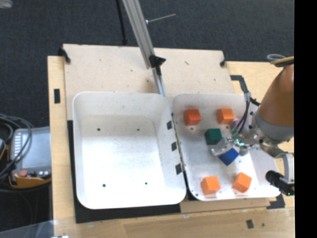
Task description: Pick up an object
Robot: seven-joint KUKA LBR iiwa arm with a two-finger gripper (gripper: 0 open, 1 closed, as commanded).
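My gripper [226, 148] reaches into the right bin [198, 102] from the right, low over its middle. A blue cube [229, 157] lies right under and against the gripper's tip, partly covered by it. A dark green cube [213, 136] sits just up and left of the gripper. Two orange cubes [192, 116] [225, 115] lie near the bin's far wall. Two more orange cubes [210, 184] [241, 182] lie near its front wall. Whether the blue cube is held cannot be made out.
The left bin [124, 150] stands beside the right one, sharing a low middle wall. A slanted aluminium rail [141, 29] rises behind the bins. The arm's grey and orange body [278, 105] hangs over the right bin's right edge.
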